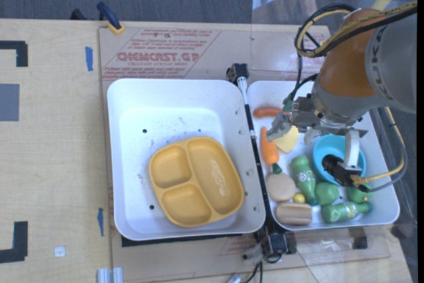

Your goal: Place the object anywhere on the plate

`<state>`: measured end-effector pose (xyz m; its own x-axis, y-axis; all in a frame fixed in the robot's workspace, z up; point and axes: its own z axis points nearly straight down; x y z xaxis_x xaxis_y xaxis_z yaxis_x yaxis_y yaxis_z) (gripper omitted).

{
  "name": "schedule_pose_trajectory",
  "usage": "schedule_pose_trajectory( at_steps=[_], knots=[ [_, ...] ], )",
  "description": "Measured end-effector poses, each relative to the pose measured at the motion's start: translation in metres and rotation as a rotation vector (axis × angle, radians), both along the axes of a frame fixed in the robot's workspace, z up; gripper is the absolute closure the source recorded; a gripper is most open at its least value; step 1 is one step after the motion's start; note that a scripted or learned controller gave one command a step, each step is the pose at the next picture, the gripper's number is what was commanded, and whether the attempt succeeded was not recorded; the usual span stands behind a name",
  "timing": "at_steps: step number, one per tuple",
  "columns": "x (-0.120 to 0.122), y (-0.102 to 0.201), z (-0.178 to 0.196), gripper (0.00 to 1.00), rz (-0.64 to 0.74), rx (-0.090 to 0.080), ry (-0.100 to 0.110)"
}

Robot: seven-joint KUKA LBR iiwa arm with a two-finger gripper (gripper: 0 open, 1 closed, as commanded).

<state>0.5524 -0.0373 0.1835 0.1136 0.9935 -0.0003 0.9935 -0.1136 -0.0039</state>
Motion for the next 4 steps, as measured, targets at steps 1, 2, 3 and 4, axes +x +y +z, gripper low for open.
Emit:
schedule_pose_trajectory(
  at_steps=[1,2,3,4],
  knots=[
    [0.0000,0.0000,0.0000,0.00,0.000,0.000,0.000],
    [0.0000,0.0000,0.0000,0.00,0.000,0.000,0.000],
    [0.0000,0.0000,0.0000,0.00,0.000,0.000,0.000],
    [0.0000,0.0000,0.0000,0.00,0.000,0.000,0.000]
  ],
)
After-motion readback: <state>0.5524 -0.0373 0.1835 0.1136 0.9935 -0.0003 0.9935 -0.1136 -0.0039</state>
